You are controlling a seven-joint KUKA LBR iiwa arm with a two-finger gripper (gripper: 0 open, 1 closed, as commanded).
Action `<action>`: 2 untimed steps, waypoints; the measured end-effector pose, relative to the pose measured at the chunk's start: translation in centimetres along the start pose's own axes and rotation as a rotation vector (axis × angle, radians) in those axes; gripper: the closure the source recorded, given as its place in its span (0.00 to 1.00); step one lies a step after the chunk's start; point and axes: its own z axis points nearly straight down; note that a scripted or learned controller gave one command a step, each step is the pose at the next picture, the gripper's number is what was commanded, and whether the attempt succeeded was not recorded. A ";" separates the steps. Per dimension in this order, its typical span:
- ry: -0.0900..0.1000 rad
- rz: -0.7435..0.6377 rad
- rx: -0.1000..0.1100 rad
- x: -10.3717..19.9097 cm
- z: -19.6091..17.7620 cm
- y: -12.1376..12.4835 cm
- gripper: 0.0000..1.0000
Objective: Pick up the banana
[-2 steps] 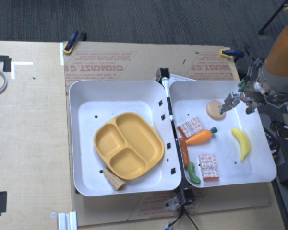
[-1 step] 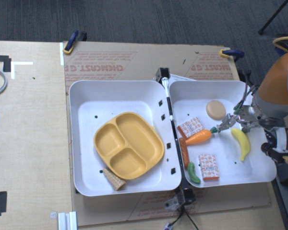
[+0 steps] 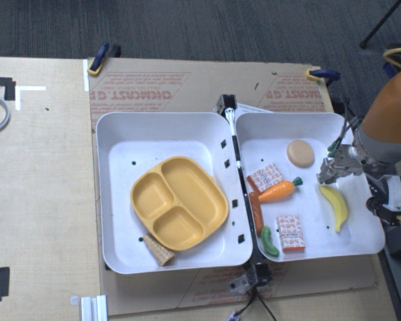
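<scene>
Two white bins are sitting side by side on the cardboard-covered bench. The left bin (image 3: 113,199) is holding a yellow divided plate (image 3: 179,202), tilted a little, with a small brown block (image 3: 159,250) poking out from under its lower edge. The right bin (image 3: 361,243) is carrying the rest: a round tan cookie (image 3: 300,152) near the top, a red-and-white packet (image 3: 265,177), a carrot (image 3: 277,191) lying just below it, a sausage (image 3: 256,210) along the divider, a green pepper (image 3: 269,242) and a second packet (image 3: 291,233) near the bottom. The banana (image 3: 335,206) is lying at the right side of this bin, and the gripper (image 3: 329,173) is hanging just above its upper end; its state I cannot tell from here.
</scene>
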 end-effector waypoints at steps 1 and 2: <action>0.000 0.000 0.000 0.0 0.0 0.0 0.00; 0.000 -0.270 0.000 0.1 1.0 -3.3 0.00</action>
